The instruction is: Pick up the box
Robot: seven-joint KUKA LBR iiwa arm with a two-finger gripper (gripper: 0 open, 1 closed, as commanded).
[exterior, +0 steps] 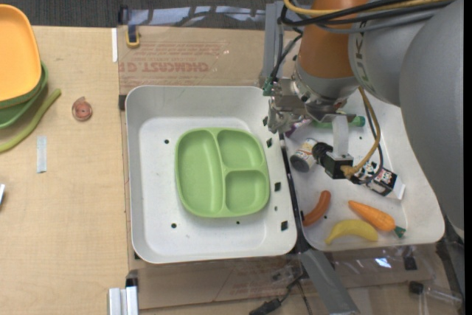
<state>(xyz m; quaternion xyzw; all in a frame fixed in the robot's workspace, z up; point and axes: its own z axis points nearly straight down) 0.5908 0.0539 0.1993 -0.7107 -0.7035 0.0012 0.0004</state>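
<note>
Approach step: claw [284, 122], state indiscernible, hangs right of centre; next, descend onto small black-and-white box [383, 180], lower right.

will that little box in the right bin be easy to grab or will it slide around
The small box looks stiff and flat-sided, so it should neither flop nor roll. It seems light for its size and lies flat on the smooth white bin floor, so a nudge would probably slide it. Lying low beside the carrot, it may offer little edge to pinch.
</note>
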